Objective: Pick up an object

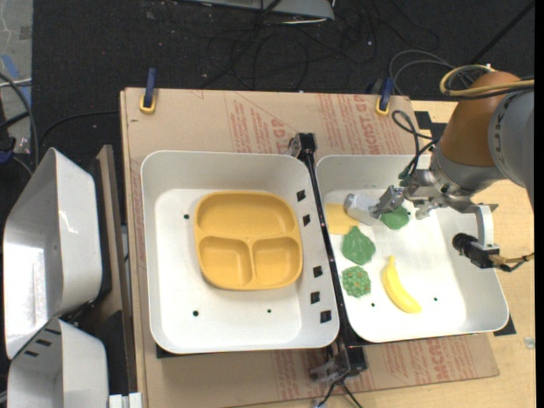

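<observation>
Pincer (384, 208) first: we cannot tell its state as it hovers low in our right bin (476, 308), just beside a green piece (395, 219), likely its target, above the banana (399, 287).

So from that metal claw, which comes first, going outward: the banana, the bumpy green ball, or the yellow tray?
Measured from the gripper in the right bin:
1. Banana, below it in the same bin.
2. Bumpy green ball, by the divider; nearly as near, a close call.
3. Yellow tray, in the left bin, plainly farthest.
</observation>
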### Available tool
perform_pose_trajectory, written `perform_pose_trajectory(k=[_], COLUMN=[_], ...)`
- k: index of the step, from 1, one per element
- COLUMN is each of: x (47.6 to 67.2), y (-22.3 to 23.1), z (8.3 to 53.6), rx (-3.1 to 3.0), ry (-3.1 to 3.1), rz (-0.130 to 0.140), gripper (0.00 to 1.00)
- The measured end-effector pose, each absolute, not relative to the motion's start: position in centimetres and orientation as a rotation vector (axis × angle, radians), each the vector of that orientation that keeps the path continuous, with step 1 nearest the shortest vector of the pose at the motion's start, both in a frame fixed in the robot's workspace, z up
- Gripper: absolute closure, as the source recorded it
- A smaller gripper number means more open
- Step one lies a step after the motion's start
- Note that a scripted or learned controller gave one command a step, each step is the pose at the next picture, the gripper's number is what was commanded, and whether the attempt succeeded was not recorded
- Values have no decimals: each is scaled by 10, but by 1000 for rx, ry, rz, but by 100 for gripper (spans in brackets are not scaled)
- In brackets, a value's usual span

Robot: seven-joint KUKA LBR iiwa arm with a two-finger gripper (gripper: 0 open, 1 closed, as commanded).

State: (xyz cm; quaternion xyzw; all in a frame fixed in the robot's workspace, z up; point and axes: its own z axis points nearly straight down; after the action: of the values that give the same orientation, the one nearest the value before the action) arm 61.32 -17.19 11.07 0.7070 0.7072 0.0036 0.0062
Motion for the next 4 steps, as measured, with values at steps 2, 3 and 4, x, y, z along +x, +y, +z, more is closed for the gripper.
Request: perform_pose_trajectory(k=[2, 3, 4], x=[613, 607, 608], y=[-177, -185, -185], z=[181, 238, 259], rx=[2217, 2219, 2217], ry=[2220, 2214, 2221], rz=[3, 4, 2], gripper=[100, 100, 100])
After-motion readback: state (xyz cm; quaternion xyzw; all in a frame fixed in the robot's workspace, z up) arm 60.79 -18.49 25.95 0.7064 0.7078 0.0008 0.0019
